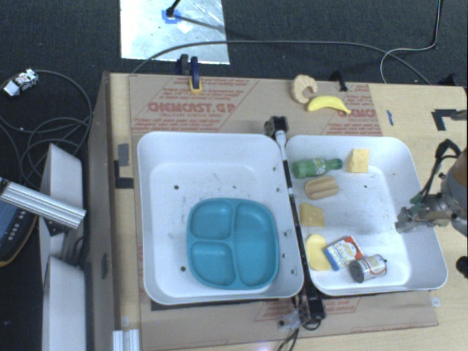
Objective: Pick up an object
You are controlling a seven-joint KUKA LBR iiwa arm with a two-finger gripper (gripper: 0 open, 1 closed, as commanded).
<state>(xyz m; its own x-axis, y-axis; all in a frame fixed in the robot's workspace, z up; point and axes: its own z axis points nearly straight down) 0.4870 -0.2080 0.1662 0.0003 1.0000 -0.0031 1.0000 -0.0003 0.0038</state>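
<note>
Grey metal tool [411, 218] at right wall of right shallow white bin [420, 196]; grip state: cannot tell. Nothing seen held; judge pick not yet done.

Right bin holds green bottle [316, 167], yellow cube [358, 160], tan bread roll [321, 188], small can [367, 268], red-white packet [342, 252].

Left shallow white bin [168, 159] holds blue divided plastic tray [233, 242].

On table [219, 108] far edge: yellow banana [327, 104].

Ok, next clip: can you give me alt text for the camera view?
A grey arm's gripper hovers at the right edge of the right bin, which holds a green bottle, yellow food pieces and a small can. The left bin holds a blue divided plate; a banana lies on the bench behind.
</note>
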